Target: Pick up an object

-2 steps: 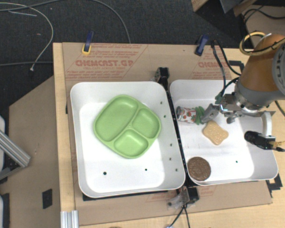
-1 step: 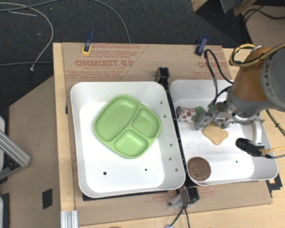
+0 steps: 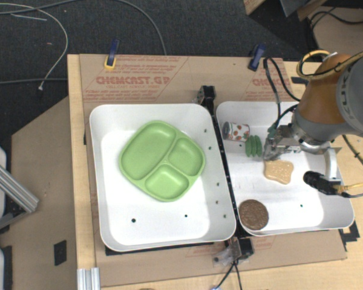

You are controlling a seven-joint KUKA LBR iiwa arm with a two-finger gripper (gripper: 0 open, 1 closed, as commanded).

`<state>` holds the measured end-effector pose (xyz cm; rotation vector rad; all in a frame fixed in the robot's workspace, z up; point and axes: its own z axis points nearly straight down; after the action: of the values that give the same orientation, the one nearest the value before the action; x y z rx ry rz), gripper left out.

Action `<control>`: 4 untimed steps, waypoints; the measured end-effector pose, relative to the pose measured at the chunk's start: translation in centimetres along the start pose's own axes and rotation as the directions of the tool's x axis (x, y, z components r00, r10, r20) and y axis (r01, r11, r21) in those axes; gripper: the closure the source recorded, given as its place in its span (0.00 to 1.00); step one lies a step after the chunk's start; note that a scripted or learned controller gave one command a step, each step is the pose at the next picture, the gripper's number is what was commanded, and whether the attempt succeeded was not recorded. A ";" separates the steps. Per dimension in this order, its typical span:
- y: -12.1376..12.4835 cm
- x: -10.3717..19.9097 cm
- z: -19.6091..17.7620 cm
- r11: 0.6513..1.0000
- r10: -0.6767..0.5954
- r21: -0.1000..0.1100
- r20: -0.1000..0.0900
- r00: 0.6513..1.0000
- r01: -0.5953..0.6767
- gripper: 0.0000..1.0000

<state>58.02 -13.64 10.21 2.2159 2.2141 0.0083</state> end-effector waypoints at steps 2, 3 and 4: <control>0.8 -0.5 -8.9 1.000 -0.001 0.004 -0.001 1.000 0.001 1.00; 1.0 -0.6 -13.5 1.000 -0.002 0.004 -0.001 1.000 0.002 1.00; 0.9 4.8 -12.4 1.000 -0.005 0.013 -0.005 1.000 0.005 1.00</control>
<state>58.75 -8.77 22.61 2.2189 2.2288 -0.0001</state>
